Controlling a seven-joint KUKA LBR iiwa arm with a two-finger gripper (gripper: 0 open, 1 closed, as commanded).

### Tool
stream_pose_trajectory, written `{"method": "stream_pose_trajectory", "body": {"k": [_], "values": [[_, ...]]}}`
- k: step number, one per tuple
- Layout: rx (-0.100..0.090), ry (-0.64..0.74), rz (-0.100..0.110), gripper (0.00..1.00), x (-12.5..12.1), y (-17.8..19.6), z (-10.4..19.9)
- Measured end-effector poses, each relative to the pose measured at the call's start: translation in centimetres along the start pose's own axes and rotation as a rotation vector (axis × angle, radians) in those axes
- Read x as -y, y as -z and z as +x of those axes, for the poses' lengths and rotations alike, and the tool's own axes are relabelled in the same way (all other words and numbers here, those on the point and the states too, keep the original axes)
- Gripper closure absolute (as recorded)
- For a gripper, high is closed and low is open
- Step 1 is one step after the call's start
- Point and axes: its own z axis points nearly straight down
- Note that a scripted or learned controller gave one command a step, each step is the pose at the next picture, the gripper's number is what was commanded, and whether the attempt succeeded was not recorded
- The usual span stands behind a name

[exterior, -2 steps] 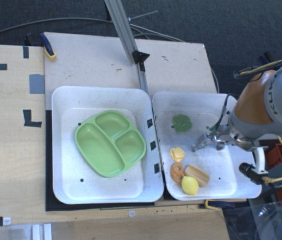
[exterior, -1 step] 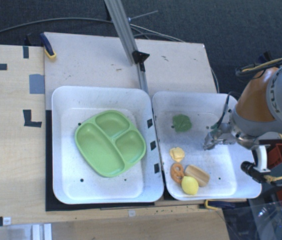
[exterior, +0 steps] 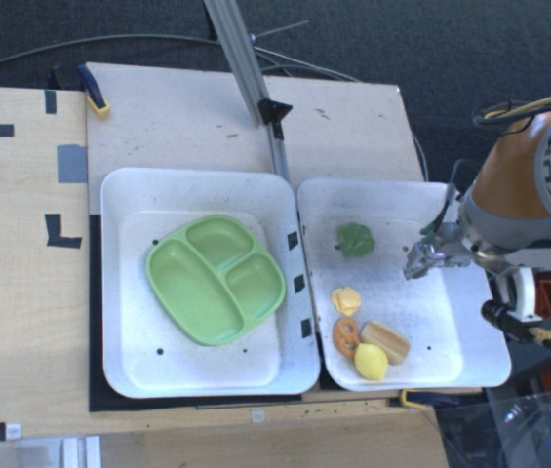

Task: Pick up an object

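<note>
— Grey and orange, that's my arm [exterior: 519, 188] coming in from the right, bent over the right bin [exterior: 470, 359]. Logging it fast.

— Where's the wrist sitting?

— Over the bin's right rim, upper half. The gripper [exterior: 417, 259] points left and down into the bin, its tip above bare white floor.

— Open or closed?

— Can't tell. It's small and dark metal from up here, I see no clear gap and no clear pinch. I see nothing between the tips.

— Touching any object?

— No. The closest thing is the green lumpy piece [exterior: 356, 240], to the gripper's left and apart from it.

— Rest of that bin?

— Cluster near the front-left: pale yellow piece [exterior: 346, 301], below it an orange pretzel-shaped piece [exterior: 345, 334], a tan block [exterior: 386, 340] just beside that, tilted, and a yellow lemon-like ball [exterior: 371, 362] touching the block's lower side. All well apart from the gripper.

— Left bin?

— Left bin [exterior: 119, 261] holds a green divided plate [exterior: 216, 278], three compartments, lying flat and turned at an angle.

— Anything else I should tag?

— Metal pole [exterior: 241, 52] slanting down from the top to the seam between the bins. Blue and yellow clamp [exterior: 93, 89] on the bench's back-left corner. Black cable [exterior: 109, 42] curving across the dark floor behind.
</note>
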Motion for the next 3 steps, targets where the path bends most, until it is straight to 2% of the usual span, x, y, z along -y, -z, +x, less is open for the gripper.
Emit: {"method": "stream_pose_trajectory", "body": {"k": [1, 2, 3], "values": [[0.001, 0.000, -0.001, 1.00, -0.5, 4.4, 0.5], [0.002, -0.001, -0.002, 1.00, -1.2, 10.0, -0.3], [-0.001, 0.003, 0.003, 1.00, -1.5, 9.8, 4.2]]}}
